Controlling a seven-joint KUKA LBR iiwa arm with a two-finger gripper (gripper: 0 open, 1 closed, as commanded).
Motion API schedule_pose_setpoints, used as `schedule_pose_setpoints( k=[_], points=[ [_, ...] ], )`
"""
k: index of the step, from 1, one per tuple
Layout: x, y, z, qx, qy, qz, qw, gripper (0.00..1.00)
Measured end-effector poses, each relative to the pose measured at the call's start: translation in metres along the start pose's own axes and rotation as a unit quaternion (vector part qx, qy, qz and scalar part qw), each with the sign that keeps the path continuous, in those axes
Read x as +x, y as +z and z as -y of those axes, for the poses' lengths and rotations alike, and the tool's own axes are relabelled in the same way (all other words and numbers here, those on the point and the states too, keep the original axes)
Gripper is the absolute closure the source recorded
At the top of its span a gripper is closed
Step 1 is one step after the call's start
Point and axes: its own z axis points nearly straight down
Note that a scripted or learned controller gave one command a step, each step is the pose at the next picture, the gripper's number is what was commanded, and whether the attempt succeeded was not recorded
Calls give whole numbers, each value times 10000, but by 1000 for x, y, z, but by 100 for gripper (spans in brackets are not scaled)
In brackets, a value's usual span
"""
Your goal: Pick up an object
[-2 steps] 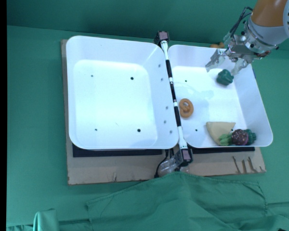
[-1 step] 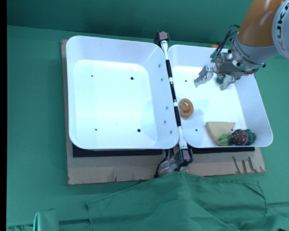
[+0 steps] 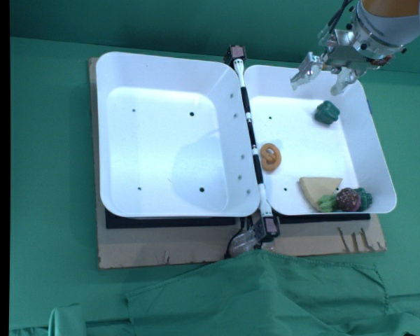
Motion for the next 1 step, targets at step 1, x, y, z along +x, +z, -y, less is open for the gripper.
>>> schedule_pose_setpoints(
  k=[1],
  points=[
    [0,3,3,51,16,-3,10000,0]
  ],
)
